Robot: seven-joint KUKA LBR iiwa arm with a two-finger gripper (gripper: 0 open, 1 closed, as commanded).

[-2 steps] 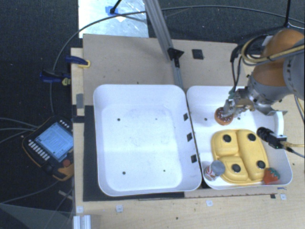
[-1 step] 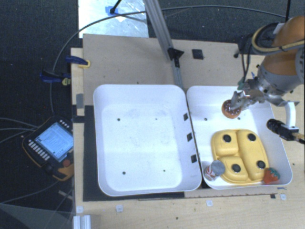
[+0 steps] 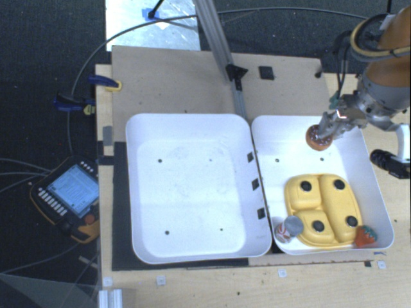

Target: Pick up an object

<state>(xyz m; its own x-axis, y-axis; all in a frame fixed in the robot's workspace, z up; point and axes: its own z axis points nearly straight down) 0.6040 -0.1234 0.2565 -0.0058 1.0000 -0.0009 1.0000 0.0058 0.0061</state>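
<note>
My gripper point(image 3: 325, 128) reaches in from the right over the far part of the right bin point(image 3: 276, 140). A small round orange-brown object point(image 3: 316, 141) sits directly under its tip, partly covered by it. Whether the object is gripped or merely touched is hidden from this angle. Nearer the front of the same bin lies a large yellow moulded piece point(image 3: 321, 210) with several black dots. A small grey round object point(image 3: 293, 226) rests at its front left. A red object point(image 3: 366, 236) sits in the front right corner.
The left bin point(image 3: 186, 185) stands beside the right one, joined by black clips along the shared rim. A teach pendant point(image 3: 67, 194) lies off the bench to the left. A metal pole point(image 3: 215, 31) slants up behind the bins.
</note>
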